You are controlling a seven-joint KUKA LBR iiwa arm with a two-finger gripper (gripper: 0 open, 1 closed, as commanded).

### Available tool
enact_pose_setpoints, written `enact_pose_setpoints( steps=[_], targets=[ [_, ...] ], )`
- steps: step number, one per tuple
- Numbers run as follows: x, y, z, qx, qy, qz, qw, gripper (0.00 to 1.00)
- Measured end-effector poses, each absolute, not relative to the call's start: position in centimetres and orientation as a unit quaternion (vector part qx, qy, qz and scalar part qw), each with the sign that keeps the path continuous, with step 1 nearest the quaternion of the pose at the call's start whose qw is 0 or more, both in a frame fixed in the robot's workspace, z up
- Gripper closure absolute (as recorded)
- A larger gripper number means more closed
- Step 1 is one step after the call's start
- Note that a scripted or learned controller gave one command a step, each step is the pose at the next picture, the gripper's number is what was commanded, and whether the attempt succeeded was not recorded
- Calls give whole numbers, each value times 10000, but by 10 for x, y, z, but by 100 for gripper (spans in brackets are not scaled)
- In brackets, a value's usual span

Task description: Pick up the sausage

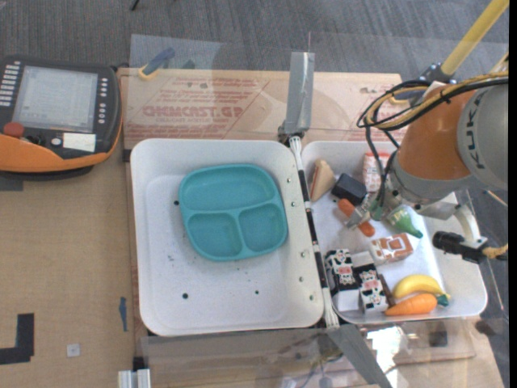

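Over right bin, gripper by sausage

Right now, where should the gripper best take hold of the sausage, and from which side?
Take the sausage across its middle, from straight above: it seems to lie flat and slanted, so the grip spans its narrow width. The gripper partly hides it.

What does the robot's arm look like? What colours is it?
The arm is big and round, grey with a wide orange band above the wrist. Dark letters are printed on the grey part. Black and yellow cables loop along its top. Its hand is small, metal and silvery grey.
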State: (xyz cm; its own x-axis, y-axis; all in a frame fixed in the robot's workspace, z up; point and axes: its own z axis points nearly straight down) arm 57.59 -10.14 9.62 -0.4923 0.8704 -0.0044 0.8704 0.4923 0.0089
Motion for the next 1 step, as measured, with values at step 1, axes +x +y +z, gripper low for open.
enact_pose_setpoints(
  steps=[1],
  targets=[
    [611,-64,227,4649,8854,0,4,100]
  ],
)
